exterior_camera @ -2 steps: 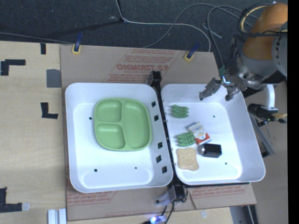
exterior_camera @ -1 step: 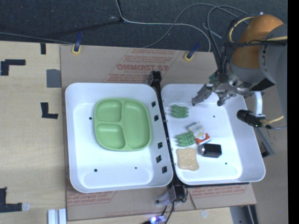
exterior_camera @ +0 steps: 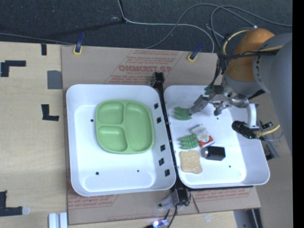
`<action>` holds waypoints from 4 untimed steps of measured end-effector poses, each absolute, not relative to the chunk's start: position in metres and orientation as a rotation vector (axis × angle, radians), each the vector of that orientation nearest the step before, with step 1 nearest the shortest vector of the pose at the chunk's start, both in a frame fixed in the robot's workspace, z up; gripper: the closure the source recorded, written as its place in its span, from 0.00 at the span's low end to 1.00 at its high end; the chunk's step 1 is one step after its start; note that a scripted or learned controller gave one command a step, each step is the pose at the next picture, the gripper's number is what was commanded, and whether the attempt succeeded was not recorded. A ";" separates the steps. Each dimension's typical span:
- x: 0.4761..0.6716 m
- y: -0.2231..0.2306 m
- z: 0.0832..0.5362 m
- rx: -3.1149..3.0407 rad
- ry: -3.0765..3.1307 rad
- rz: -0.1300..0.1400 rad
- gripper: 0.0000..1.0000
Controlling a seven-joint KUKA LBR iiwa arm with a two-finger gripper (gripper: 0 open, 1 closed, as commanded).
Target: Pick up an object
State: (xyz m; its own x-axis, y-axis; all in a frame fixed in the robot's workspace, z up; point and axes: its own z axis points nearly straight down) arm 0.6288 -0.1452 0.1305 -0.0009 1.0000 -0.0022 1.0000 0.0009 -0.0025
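Nearest you in the right bin (exterior_camera: 247, 172) lie a cracker (exterior_camera: 190, 162), a black block (exterior_camera: 213, 152), a bean pod (exterior_camera: 187, 140) and a packet (exterior_camera: 201, 134). Beyond them, your pincer (exterior_camera: 208, 106) stands open, one finger touching a green toy (exterior_camera: 181, 112), gripping nothing. The left bin (exterior_camera: 80, 127) carries a green tray (exterior_camera: 124, 126).

Left bin (exterior_camera: 78, 141) mostly covered by green tray (exterior_camera: 125, 126), right bin's (exterior_camera: 247, 167) far side bare

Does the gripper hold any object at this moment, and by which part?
Cannot be told. The gripper is low in the right bin, its tip next to a green toy, but no object shows between its fingers.
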 end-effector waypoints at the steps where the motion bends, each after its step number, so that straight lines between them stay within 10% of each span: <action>1: 0.629 -0.144 0.141 -2.217 -2.223 0.004 1.00; 4: 0.632 -0.085 0.230 -2.217 -2.226 0.000 1.00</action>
